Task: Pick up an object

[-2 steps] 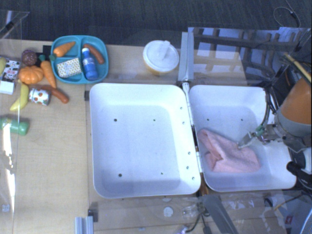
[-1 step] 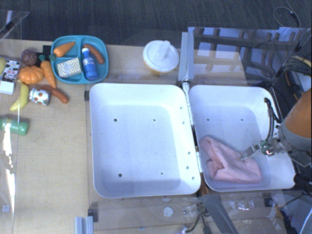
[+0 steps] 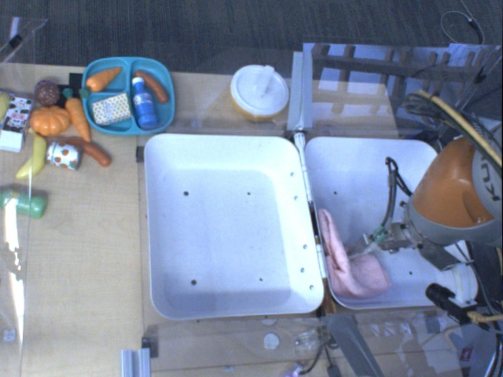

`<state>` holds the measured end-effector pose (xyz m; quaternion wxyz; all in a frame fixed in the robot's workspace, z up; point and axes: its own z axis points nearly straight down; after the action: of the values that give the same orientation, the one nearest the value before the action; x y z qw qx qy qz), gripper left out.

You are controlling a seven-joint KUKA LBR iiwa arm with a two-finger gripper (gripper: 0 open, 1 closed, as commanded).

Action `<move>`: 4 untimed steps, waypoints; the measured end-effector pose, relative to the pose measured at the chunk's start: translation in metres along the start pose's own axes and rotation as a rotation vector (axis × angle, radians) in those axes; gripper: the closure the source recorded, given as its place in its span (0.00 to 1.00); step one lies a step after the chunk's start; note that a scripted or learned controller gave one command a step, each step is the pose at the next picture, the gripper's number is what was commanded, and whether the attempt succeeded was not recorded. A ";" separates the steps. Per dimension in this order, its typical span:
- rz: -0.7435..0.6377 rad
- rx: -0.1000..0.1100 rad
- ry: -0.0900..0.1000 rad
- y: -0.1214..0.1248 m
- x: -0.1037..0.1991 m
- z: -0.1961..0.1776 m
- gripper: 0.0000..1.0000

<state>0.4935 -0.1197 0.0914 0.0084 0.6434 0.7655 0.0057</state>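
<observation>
The arm (image 3: 460, 191), grey with its orange band, reaches in from 3 o'clock over the right bin (image 3: 354, 159), and its gripper (image 3: 376, 242) sits low above the bin floor toward 5 o'clock of the view. Whether the fingers are spread or closed I cannot tell, since cables and the wrist crowd that spot. A pink cloth (image 3: 346, 261) (soft and crumpled, bunched thicker at its lower end) lies in the right bin along its left wall, running down to the bin's lower left corner; the gripper is just beside the cloth's lower right part, and contact cannot be judged. The left bin (image 3: 228, 226) stands alongside, touching the right one at the middle seam. On the bench (image 3: 78, 289) toward 10 o'clock rests a blue divided plate (image 3: 128, 95) with toy food, with more toy vegetables (image 3: 63, 128) scattered just left of it. A round white lid (image 3: 260, 90) sits at 12 o'clock behind the bins.
</observation>
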 end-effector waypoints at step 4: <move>0.137 0.017 0.003 0.089 -0.056 -0.023 0.00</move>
<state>0.5902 -0.1594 0.1164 0.0013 0.6943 0.7197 0.0006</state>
